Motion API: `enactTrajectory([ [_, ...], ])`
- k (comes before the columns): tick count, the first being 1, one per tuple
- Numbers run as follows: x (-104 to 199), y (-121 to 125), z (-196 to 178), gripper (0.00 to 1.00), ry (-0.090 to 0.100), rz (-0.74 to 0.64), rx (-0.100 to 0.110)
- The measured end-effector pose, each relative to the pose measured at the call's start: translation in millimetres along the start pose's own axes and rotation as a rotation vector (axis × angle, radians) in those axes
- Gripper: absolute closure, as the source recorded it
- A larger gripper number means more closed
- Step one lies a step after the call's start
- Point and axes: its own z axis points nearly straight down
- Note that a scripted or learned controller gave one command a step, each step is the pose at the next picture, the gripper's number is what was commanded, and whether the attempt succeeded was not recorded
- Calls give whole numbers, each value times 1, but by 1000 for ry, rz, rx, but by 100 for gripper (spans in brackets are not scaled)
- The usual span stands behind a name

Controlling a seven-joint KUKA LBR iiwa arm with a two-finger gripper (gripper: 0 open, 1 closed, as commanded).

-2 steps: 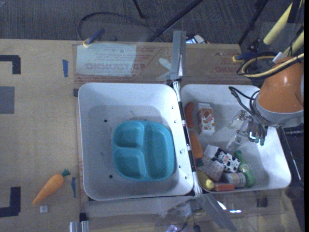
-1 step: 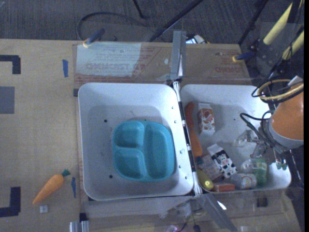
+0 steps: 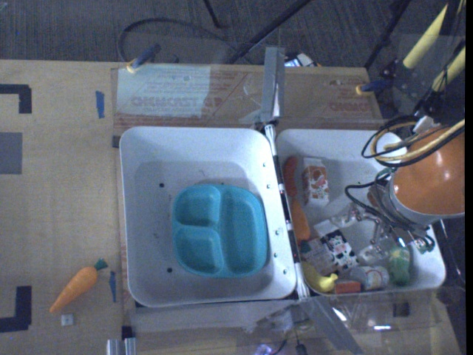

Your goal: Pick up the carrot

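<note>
Orange and lying loose on the bare wooden table (image 3: pixel 59 198): carrot (image 3: pixel 74 288), at far left, outside both bins, green top pointing up and to the right, tip down-left. Just right of it, a short strip of blue tape (image 3: pixel 112 286). Next, the left bin (image 3: pixel 148 154), white and shallow, holding a turquoise divided plate (image 3: pixel 219 229) with three compartments, set toward the bin's right half. Behind both bins, flattened cardboard (image 3: pixel 177 95) taped down along the back. Then the right bin (image 3: pixel 340 140), touching the left one along a shared rim and crowded with small things: a red-and-white carton (image 3: pixel 315 181) near the back, a long orange piece (image 3: pixel 299 222) along the left wall, a black-and-white spotted box (image 3: pixel 337 247), a yellow banana-like shape (image 3: pixel 320 279) at the front, a green item (image 3: pixel 400 265) near the right wall. Over the right part of that bin, the arm's orange band (image 3: pixel 432 176) with black cables looped above it, and below it the pincer (image 3: pixel 384 235), down among the clutter. Fingers too blurred and tangled with the items to judge: cannot tell whether spread or pressed together. Well apart from the carrot, with the whole left bin between.
</note>
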Motion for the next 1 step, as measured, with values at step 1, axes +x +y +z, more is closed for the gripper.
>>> enactTrajectory([
  [1, -29, 4, -31, 0, 38, -55, -23],
])
